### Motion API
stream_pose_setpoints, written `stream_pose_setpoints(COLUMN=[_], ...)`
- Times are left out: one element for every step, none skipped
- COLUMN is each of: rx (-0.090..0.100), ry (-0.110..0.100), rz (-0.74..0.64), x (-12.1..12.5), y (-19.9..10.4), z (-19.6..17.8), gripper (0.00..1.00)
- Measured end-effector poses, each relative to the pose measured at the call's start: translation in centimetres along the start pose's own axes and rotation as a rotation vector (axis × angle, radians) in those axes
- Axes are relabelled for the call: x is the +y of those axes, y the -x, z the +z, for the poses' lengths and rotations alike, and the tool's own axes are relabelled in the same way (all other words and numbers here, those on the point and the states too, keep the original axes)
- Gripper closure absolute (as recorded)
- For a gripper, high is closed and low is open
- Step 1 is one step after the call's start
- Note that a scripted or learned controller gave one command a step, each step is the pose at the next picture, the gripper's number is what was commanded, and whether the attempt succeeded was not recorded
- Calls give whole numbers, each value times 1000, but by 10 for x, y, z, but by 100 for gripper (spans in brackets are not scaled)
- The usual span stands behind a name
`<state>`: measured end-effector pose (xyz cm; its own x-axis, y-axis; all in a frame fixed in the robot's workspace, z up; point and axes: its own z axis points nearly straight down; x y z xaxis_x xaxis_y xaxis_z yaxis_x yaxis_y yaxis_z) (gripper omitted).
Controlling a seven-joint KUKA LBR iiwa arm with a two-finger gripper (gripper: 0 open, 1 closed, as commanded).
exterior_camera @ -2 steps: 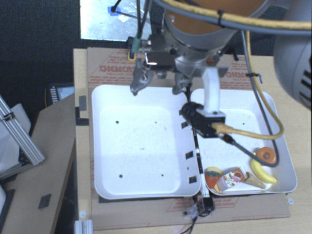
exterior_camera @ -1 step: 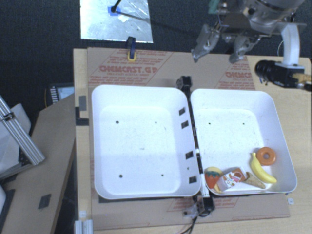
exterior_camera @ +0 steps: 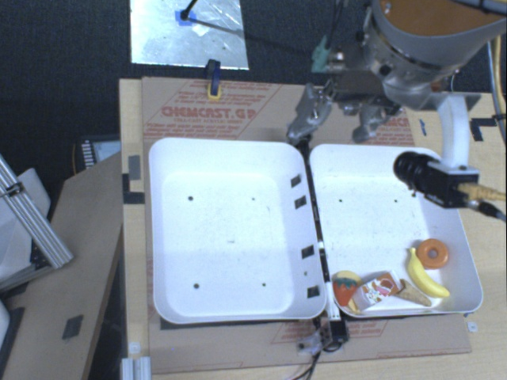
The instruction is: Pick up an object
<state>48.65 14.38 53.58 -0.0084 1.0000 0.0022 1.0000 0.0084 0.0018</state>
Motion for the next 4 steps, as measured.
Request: stream_pose_setpoints(rx=[1,-3,0,-4], ry=[0,-4,2,-1], rz=[-4,2,2,14], x=[0,0,1,0], y=[-82,-91,-90,-21], z=[1,38,24,39], gripper=[0,0,100,100])
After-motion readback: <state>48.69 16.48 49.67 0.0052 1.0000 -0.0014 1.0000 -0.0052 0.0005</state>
